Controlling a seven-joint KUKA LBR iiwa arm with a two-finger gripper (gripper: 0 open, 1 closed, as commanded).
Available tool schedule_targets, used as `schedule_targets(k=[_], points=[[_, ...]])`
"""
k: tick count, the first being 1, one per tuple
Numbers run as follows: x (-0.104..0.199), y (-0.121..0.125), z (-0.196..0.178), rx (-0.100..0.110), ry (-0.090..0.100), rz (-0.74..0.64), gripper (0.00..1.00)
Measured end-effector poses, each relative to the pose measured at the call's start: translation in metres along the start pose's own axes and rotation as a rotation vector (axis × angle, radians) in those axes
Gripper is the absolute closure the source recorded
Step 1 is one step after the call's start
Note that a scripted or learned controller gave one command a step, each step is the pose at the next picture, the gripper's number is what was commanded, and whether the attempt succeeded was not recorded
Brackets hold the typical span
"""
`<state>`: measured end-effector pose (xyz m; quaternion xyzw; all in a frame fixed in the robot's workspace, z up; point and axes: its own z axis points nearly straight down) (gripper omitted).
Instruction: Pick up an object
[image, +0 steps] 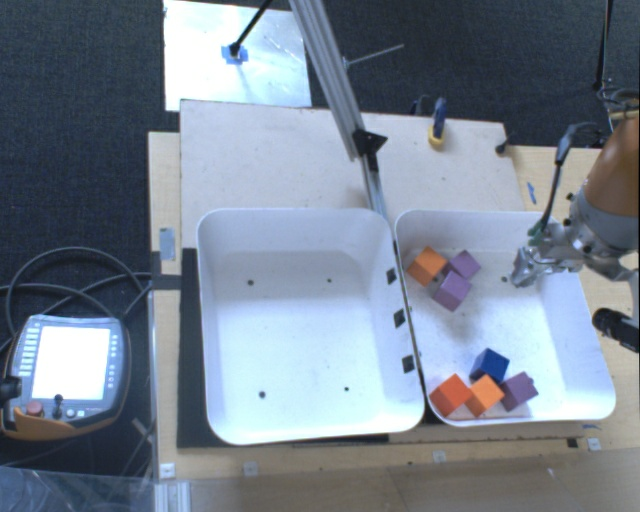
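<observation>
**Blocks lie left of poised gripper**

Jaws' spread cannot be told from the overhead camera view, where the gripper (524, 272) hangs over the right bin (590, 330). Nearest, a purple block (464, 265) and an orange block (430, 266) lie to its left; another cluster (487, 384) sits near the front wall.

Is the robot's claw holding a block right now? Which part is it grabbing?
No, nothing is held. The gripper hangs over bare floor of the right bin, apart from the blocks.
</observation>
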<state>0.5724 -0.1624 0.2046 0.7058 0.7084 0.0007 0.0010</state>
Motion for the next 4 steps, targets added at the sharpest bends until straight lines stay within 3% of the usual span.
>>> schedule_targets(k=[2,4], points=[[0.106,-0.022,0.003,0.001,0.004,-0.007,1.0],[0.217,-0.031,-0.026,-0.001,0.003,-0.008,1.0]])
